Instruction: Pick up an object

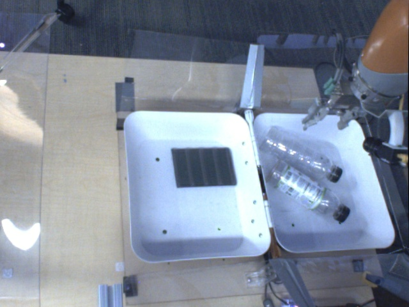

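Two clear plastic bottles with black caps lie side by side in the right bin [364,232], both slanting down to the right. The upper bottle [300,153] sits nearer the bin's far wall, and the lower bottle [307,189] rests just in front of it. My gripper [327,119] hangs over the far edge of the right bin, above and to the right of the upper bottle. Its fingers are spread open with nothing between them.
The left bin [192,219] holds a dark ribbed rectangular pad [203,167] at its middle. A metal divider post [251,82] stands behind the gap between the bins. The grey arm with its orange band [386,37] fills the upper right.
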